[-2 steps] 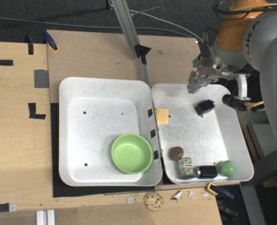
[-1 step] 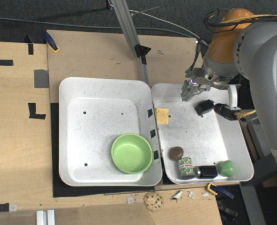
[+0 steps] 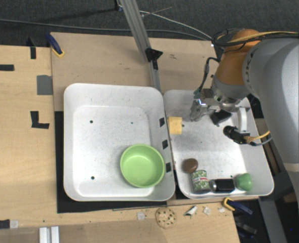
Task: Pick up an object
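The fingers (image 3: 196,113), whose opening I cannot tell, hang in the right bin (image 3: 210,140); the yellow block (image 3: 175,125) lies just to their left and slightly below.

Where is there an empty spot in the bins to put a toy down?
Most of the left bin is bare: its whole back and left part, away from the green bowl in its near right corner. In the right bin, the middle floor is free, between the yellow block and the gripper. Its near edge is crowded with small objects.
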`<state>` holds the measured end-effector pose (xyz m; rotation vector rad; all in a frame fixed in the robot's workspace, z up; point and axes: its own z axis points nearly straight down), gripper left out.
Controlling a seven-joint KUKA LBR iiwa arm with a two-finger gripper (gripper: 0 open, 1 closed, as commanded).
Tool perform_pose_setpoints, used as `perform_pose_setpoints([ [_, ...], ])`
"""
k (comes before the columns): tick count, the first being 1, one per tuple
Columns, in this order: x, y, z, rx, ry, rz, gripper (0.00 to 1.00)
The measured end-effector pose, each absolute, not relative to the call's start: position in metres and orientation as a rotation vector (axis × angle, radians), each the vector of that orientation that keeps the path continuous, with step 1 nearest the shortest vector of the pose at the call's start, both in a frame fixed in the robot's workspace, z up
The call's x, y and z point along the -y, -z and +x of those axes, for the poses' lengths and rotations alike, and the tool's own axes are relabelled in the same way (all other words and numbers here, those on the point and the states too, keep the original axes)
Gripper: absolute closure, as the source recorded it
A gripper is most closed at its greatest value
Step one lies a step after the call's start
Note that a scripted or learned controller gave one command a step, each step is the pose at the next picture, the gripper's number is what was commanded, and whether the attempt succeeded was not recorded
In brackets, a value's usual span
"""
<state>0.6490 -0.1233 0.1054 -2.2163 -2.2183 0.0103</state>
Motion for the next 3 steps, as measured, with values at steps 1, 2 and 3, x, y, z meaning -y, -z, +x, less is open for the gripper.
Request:
perform_pose_setpoints([
  [1,0.123,-0.119,0.65,2.22,-0.006,-2.216,1.0],
  [2,0.116,-0.178,0.644,2.223,0.002,-2.219,1.0],
  [3,0.105,-0.233,0.641,2.225,0.005,-2.22,1.0],
])
